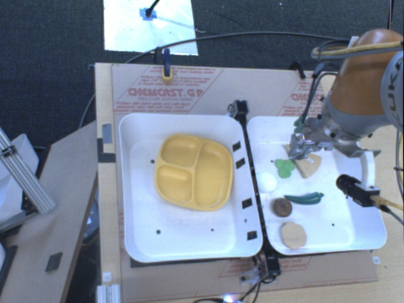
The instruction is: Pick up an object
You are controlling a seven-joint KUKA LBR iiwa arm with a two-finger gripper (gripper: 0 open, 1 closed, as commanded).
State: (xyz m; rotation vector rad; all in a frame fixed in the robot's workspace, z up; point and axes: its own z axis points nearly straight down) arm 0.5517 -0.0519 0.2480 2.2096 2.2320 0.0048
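Nearest the camera, well below the gripper [303, 145] in the right white bin [372, 232], lies a flat round tan disc [293, 235], then a small brown round piece [282, 207] and a dark green curved pod-shaped toy [304, 198]. Closer in, a white egg-like ball [267, 182] and a bright green small leafy piece [285, 167] sit just down and left of it. Right beneath the metal gripper is a tan wedge-shaped block [308, 166], touching or nearly so (I cannot tell whether it is pinched or merely under the tool). No object is visibly lifted, so I judge the pick as unfinished: the arm is at the descent or grasp stage, with the lift left to do. Far to its left, the yellow divided plastic plate [194, 171] rests in the left white bin [136, 232].
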